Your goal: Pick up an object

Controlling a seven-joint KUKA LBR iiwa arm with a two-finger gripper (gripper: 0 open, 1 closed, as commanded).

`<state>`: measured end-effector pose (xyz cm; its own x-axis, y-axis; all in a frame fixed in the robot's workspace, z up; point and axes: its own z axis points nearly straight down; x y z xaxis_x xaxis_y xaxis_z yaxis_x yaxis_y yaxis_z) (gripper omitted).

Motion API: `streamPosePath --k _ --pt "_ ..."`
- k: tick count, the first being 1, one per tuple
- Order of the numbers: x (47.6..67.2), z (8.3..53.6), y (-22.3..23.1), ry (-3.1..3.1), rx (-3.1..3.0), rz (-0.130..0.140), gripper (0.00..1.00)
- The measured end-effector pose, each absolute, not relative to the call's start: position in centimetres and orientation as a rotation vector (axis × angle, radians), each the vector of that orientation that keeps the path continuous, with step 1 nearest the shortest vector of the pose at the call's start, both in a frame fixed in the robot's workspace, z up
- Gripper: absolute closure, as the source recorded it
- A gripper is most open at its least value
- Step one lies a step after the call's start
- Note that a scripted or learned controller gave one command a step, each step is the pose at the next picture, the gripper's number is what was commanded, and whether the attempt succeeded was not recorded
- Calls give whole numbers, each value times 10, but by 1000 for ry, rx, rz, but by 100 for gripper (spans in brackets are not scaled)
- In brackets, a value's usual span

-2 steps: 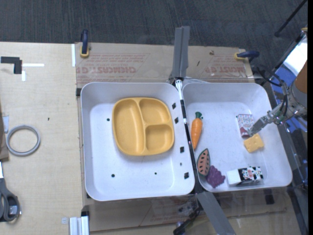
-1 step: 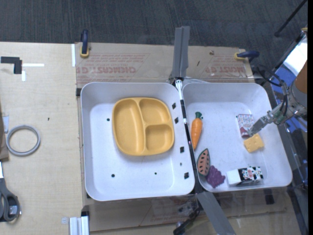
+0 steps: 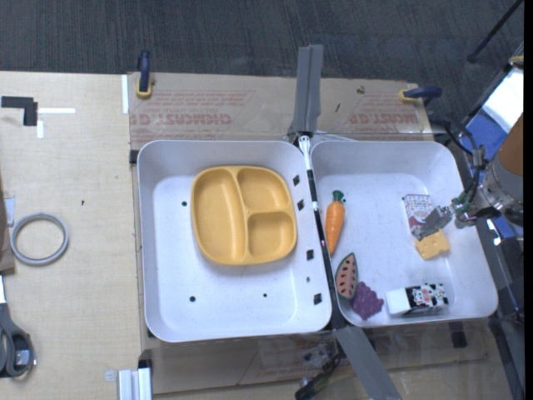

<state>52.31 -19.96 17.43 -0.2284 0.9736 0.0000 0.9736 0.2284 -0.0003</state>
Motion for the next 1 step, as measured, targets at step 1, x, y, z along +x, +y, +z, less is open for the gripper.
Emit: streamPosePath --k 1 --pt "509 91 -185 -2215 -2226 2 0"
